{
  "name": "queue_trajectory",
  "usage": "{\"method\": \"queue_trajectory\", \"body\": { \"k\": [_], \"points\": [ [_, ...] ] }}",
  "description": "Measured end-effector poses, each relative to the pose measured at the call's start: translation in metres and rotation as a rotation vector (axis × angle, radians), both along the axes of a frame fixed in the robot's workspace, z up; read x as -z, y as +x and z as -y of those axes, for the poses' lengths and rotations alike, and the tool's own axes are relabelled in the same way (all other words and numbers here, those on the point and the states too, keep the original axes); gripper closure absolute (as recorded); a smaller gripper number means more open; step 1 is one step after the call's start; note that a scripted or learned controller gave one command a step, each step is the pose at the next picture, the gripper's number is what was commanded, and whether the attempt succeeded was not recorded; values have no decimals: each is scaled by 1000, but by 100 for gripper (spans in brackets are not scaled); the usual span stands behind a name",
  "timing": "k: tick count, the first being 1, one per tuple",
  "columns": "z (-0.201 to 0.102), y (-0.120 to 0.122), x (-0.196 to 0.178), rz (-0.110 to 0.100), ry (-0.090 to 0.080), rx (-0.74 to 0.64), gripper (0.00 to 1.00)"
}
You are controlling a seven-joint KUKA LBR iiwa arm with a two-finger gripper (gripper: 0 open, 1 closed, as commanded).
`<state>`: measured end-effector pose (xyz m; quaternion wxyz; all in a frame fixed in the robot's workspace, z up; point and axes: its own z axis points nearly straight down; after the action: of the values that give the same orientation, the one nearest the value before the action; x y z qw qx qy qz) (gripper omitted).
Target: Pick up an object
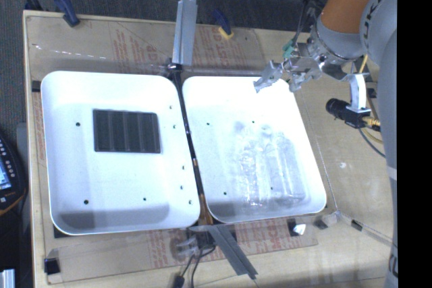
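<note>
1. Nearest the camera, the wooden bench (351,179) shows its pale, printed surface, with a grey metal bar (233,254) lying at a slant below the gap between the two bins.
2. The left bin (61,199) is a shallow white tray with rounded corners and a smooth, matte floor dotted with small holes. In it lies a dark grey ribbed pad (127,131), rectangular and flat, its long side running left to right.
3. The right bin (209,145) is the same white shape and sits just beside the left one. In its lower right part lies a clear plastic object (268,165), glossy, crinkled and hard to make out against the white; it seems to have several ridged lobes side by side. Its long axis runs roughly from the bin's far edge toward the near edge, leaning a little to the right.
4. My gripper (264,82) hangs over the far right corner of the right bin, well apart from the clear plastic object. My fingers point left and down, with nothing between them; how wide they stand I cannot tell.
5. Farthest back, an upright metal post (183,27) stands at the bins' junction, with blue clamps (66,9) on the bench's far edge.
</note>
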<state>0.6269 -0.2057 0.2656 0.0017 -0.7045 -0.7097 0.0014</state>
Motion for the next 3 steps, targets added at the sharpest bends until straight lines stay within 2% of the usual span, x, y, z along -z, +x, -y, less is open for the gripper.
{"method": "queue_trajectory", "body": {
  "k": [1, 2, 3],
  "points": [
    [-8, -49, 6, -2, 0, 323, 0],
    [-9, -81, -26, -1, 1, 359, 0],
    [-52, -84, -152, 6, -2, 358, 0]
  ]
}}
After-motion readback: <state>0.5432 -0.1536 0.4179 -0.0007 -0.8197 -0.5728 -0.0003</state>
